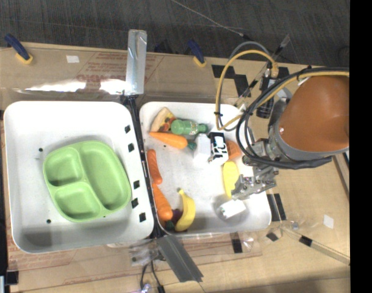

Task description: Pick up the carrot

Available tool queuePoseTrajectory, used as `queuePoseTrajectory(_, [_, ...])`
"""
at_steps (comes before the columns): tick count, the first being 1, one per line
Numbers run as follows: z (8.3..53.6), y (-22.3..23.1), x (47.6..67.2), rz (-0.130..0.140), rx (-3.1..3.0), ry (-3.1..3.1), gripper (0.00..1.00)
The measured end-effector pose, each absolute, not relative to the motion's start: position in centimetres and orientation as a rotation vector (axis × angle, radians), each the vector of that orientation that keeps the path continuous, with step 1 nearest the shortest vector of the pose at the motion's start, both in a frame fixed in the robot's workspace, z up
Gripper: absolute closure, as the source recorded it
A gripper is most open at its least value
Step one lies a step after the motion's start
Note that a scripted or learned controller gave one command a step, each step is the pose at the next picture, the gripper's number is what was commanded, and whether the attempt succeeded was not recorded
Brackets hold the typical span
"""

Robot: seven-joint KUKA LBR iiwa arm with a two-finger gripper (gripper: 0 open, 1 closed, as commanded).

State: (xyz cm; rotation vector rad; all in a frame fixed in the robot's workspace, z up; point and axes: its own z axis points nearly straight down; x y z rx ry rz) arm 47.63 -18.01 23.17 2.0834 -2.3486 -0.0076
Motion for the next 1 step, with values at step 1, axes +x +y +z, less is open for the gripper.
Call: queuePoseTrajectory(1, [24.62, -15.43, 47.76, 0.001, 2.284, -2.162, 1.0])
